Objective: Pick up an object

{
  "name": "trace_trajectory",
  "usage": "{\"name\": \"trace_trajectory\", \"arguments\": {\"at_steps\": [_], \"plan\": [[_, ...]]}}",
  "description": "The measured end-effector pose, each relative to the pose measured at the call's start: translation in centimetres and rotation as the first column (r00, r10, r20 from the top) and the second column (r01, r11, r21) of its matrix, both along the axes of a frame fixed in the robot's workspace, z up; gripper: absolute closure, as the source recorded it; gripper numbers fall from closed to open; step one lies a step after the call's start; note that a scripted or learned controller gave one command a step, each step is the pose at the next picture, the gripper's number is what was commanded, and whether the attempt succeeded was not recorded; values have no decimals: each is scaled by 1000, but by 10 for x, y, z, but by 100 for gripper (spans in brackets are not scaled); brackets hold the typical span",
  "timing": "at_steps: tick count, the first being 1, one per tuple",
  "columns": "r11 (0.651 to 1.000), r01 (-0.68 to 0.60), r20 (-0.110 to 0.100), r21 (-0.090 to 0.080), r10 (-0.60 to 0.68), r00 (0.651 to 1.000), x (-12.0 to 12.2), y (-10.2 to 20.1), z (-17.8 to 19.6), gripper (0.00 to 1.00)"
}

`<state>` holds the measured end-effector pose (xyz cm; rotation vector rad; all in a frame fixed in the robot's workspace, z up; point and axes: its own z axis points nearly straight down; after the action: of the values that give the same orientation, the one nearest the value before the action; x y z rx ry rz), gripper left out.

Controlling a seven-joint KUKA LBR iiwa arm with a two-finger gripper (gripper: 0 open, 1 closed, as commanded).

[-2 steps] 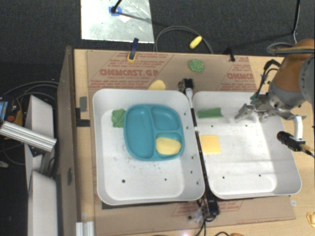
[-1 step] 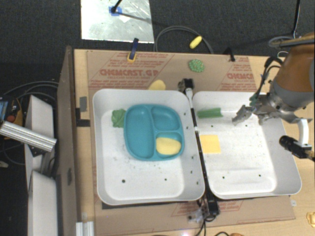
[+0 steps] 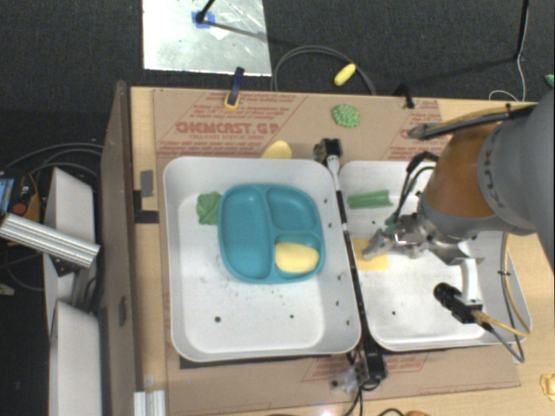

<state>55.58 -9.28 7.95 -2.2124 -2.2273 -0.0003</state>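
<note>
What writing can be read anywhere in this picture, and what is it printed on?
"CHEMCAST GP": large red letters, seen upside down, on the brown sheet under the two white bins.
Smaller red print on that sheet near its right edge and along its front edge: too small and blurred to read.
The blue divided plate, the bins and the arm carry no legible text.

Even overhead light is brightening the white bins [image 3: 260,332]; glare is washing the foil sheet [image 3: 206,24] upper left; the picture is looking slightly soft.
</note>
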Motion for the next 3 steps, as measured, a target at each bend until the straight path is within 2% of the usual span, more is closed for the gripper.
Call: {"name": "trace_trajectory", "arguments": {"at_steps": [1,2,3], "plan": [[1000,-2,13,-5,2,1000,115,-20,7,0],[1000,-2,8,-4,2,1000,111,-20,18,100],[1000,-4,7,-4,4,1000,111,-20,17,0]]}}
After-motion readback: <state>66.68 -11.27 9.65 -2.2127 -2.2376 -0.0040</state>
